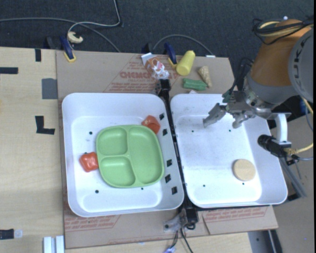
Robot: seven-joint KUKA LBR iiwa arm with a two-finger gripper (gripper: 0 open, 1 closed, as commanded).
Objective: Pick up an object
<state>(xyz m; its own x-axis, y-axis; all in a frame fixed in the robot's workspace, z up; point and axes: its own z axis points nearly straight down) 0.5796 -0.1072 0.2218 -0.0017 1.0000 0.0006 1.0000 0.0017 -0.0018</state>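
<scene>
**One disc in the right bin, gripper spread above the bin's upper half**

A single round tan disc (244,169) lies flat on the floor of the right bin (200,188), in its lower right part, near the right wall and a little above the front rim. Nothing touches it, and white floor lies bare around it to the left and above.

The gripper (225,116) hangs over the upper half of the same bin, well apart from the disc. Its two fingers stand spread, one reaching left toward the bin's middle, the other shorter and pointing down, with nothing between them. The grey arm with its orange band (276,51) comes in from the right, over the bin's upper right corner.

The left bin (76,141) holds three things: one green divided plate (130,155) with three compartments, lying in the middle, and two red-orange pieces. One piece (152,124) sits at the plate's upper right edge, close to the wall shared by the bins; the other (89,162) sits just beside the plate's left edge. Bare floor remains along the left bin's top and bottom.

Behind the bins, on the cardboard, lie four small things: one yellow cylinder (185,62), one green bar (194,84), one beige cone-like piece (205,75) and one small wrapped packet (156,65).
</scene>
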